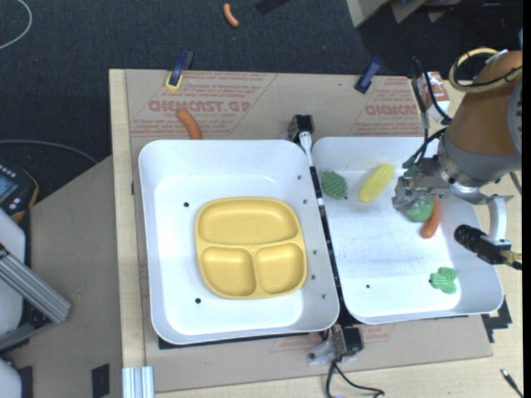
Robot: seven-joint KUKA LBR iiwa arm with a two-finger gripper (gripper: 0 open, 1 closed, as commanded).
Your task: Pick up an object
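**Ana:** Hovering low over the right-hand shallow white plastic bin (390,305), the grey two-finger gripper (415,199) sits right on top of a small pale-green rounded toy (414,211). Likely that's the target.

**Raj:** Is it gripped?

**Ana:** Can't tell. The wrist blocks the view, so no call on how far open it is or whether anything is between the tips. The green toy only peeks out from under the gripper.

**Raj:** Neighbours?

**Ana:** Taking that green toy as reference: a slim orange-red toy carrot (430,221) lies touching or just beside it, on the side nearer the bin's front rim. A yellow toy corn cob (376,182) sits near, toward the divider between bins. A dark-green bumpy toy (334,184) is further that way, next to the divider. A bright-green leafy toy (444,280) is well apart, by the front rim.

**Raj:** Advice for the grab?

**Ana:** Centre on the green piece and keep the carrot outside the closing line (else it wedges in and the grasp slips). Go down to the bin floor, close fully, lift straight up, then check. The yellow three-compartment plastic tray (249,247) in the other bin is irrelevant.
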